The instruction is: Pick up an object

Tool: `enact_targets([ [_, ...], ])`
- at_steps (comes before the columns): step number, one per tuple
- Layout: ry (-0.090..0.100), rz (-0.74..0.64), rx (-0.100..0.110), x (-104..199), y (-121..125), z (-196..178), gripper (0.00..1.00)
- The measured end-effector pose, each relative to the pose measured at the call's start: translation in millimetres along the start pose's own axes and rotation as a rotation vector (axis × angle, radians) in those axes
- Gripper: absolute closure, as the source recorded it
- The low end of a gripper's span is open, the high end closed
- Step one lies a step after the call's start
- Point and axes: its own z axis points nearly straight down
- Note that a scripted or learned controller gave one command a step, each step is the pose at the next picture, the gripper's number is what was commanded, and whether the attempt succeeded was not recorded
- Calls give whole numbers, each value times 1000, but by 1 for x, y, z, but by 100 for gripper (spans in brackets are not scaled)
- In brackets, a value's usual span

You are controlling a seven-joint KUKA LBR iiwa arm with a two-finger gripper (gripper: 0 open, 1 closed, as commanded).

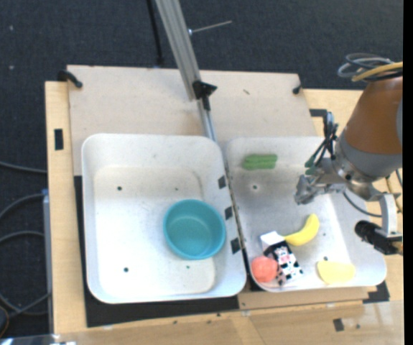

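Two white bins sit side by side on the surface [149, 106], and all the action is in the right bin [263, 192]. Taking the banana [303, 231] as our landmark: the claw [305, 191] hangs just above it, up-frame, over bare bin floor, with nothing between its tips, though how wide those tips stand I cannot tell from this angle. The arm [375, 128] comes in from the right, its orange band bulking large behind the wrist.

Just below and left of the banana lies a small black-and-white block [284, 259], touching a pink ball [264, 268] on its left, both pressed close to the bin's near rim. Right and below the banana rests a pale yellow piece [335, 271]. Well beyond the banana, near the bin's far wall, lies a green object [259, 162].

Far left of the banana, in the left bin [120, 171], a teal bowl [194, 228] stands upright.
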Motion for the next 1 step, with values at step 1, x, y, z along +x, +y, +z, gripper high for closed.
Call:
enact_targets([
  [1, 0, 0, 0, 48, -8, -11, 100],
])
